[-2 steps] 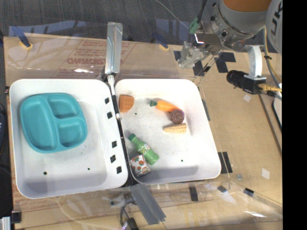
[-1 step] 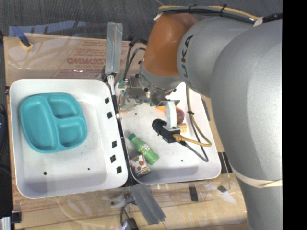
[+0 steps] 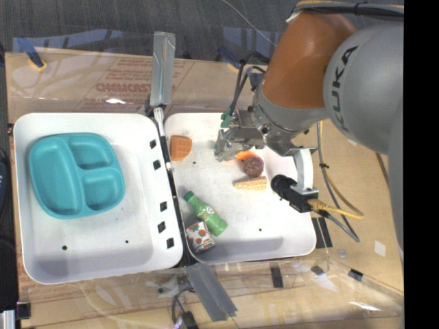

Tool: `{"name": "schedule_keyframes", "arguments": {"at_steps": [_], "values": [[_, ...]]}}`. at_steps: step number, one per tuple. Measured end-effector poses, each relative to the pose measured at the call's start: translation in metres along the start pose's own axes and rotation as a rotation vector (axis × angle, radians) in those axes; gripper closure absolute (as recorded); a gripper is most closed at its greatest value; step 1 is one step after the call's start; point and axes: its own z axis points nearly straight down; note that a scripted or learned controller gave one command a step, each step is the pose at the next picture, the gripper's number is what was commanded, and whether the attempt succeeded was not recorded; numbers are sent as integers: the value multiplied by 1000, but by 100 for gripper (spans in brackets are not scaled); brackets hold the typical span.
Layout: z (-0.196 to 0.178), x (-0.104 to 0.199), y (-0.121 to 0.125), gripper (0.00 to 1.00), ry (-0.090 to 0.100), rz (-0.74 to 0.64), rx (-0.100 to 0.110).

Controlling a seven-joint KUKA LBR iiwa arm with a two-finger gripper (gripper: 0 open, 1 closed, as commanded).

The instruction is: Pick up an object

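My gripper (image 3: 230, 146) hangs over the upper middle of the right bin (image 3: 274, 242), just left of a dark red round piece with an orange edge (image 3: 251, 163). A tan corn-like piece (image 3: 250, 182) lies just below that. An orange bread-like piece (image 3: 180, 147) rests by the bin's left wall, apart from the gripper. A green bottle (image 3: 206, 214) and a small patterned can (image 3: 199, 236) lie in the lower left corner. Nothing shows between the fingers.
The left bin (image 3: 96, 252) holds a teal divided tray (image 3: 75, 173). A black cylindrical part of the arm (image 3: 291, 192) sticks out over the right bin's right side. The big grey and orange arm covers the upper right. Cardboard lies behind both bins.
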Motion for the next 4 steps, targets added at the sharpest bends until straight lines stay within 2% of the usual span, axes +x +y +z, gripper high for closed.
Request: {"name": "schedule_keyframes", "arguments": {"at_steps": [1, 2, 3, 4], "values": [[-112, -33, -60, 100, 0, 0, -7], [-124, -100, -61, 100, -1, 1, 2], [-45, -171, -42, 100, 2, 2, 14], [29, -104, -49, 100, 4, -7, 12]]}}
